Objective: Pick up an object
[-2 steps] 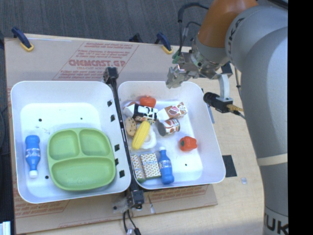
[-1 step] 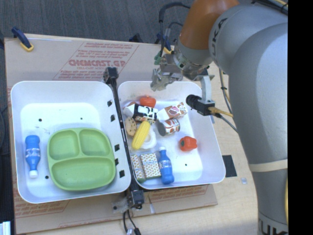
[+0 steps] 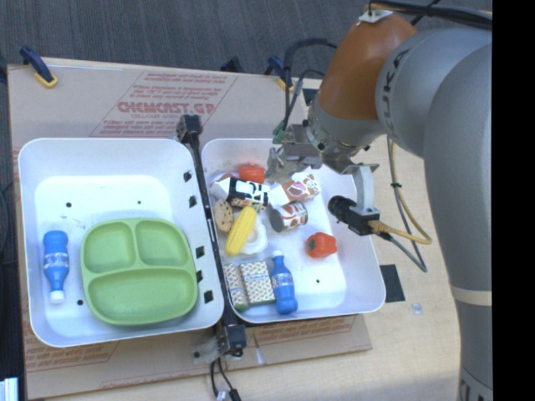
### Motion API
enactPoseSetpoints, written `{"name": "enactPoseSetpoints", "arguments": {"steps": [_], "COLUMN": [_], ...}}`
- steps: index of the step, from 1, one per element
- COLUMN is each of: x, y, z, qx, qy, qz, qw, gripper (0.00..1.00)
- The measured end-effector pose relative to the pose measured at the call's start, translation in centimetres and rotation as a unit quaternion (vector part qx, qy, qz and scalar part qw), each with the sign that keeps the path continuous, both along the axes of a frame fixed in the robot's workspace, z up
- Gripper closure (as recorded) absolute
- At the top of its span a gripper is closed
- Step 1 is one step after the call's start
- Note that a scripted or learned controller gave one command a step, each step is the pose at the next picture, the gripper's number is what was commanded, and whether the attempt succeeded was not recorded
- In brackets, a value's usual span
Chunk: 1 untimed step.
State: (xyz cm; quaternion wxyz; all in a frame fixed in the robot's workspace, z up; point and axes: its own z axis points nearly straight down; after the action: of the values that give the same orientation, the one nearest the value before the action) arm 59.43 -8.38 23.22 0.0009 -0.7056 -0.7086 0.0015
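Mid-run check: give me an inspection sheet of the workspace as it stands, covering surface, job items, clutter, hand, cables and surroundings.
Surface: bench with printed cardboard under two white bins side by side.
Job's things: right bin holds a corn cob, orange tomato, blue bottle, cookie, small can, cracker packets and more, bunched at its left and far side.
Clutter: left bin holds a green divided plate and a second blue bottle.
Hand: hand low over the right bin's far pile; finger state unclear.
Cables: black cables loop behind the wrist; yellow one at right.
Surroundings: blue clamps on the cardboard's far edge.
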Motion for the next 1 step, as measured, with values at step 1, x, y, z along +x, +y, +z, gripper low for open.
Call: {"name": "enactPoseSetpoints", "arguments": {"steps": [1], "x": [0.0], "y": [0.02], "z": [0.0], "qx": [0.0001], "qy": [0.0], "qz": [0.0], "qw": [1.0], "gripper": [0.0]}}
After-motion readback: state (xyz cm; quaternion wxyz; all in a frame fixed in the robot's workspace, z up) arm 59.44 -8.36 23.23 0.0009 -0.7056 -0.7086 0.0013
